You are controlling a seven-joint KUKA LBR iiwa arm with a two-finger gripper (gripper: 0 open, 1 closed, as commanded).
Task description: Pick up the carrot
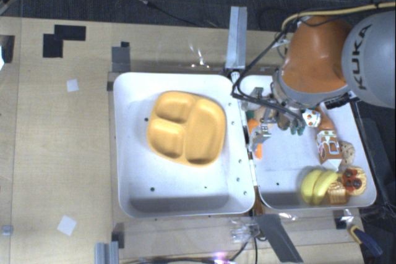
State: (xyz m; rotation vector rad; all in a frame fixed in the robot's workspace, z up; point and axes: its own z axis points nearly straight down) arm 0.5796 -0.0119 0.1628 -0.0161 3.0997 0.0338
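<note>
The two-finger gripper (263,133) is seen low over the left edge of the right shallow white bin (281,188), right by the divide between the two bins. Whether it's spread or pinched can't really be told, too much cabling and metal is jumbled there. A small orange carrot (258,149) is spotted just beneath it, against the bin's left wall: a short stubby orange piece, with another bit of orange showing slightly higher up beside the gripper. It can't be made out as gripped.

"KUKA" can be read in black letters on the grey arm (371,59), next to the big orange band (315,55).

Two bins are counted. In the left shallow white bin (133,188) one yellow three-compartment plastic plate (185,128) is lying. In the right one, two yellow bananas (317,185) are bunched near the front, with a reddish-brown cluster of small toy food (351,180) just beside them and a white-and-orange packet-like item (329,146) a bit further back.
</note>
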